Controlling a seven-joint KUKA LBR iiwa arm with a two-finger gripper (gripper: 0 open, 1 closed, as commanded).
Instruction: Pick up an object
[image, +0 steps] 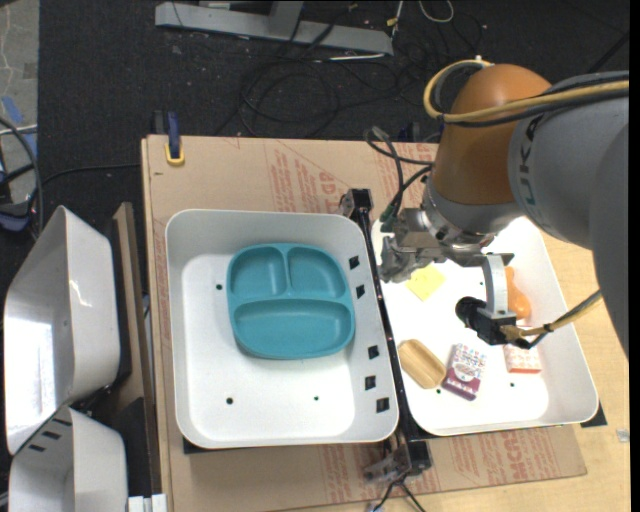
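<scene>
My gripper (398, 252) hangs over the upper left part of the right bin (560, 400), close to the wall shared with the left bin. A flat yellow square (425, 283) lies just right of and below it. Farther down the right bin lie a tan oval piece (421, 363) and a purple and white packet (464, 371). At the bin's right side an orange object (519, 297) is partly hidden by the robot's own parts, with a small white and red packet (522, 359) below it. The grey arm and its orange band cover the bin's top.
The left bin (200, 400) holds a teal divided plate (290, 301) near its middle. White containers (55, 310) stand off the bench at the left. Cables run across the dark floor behind the bench.
</scene>
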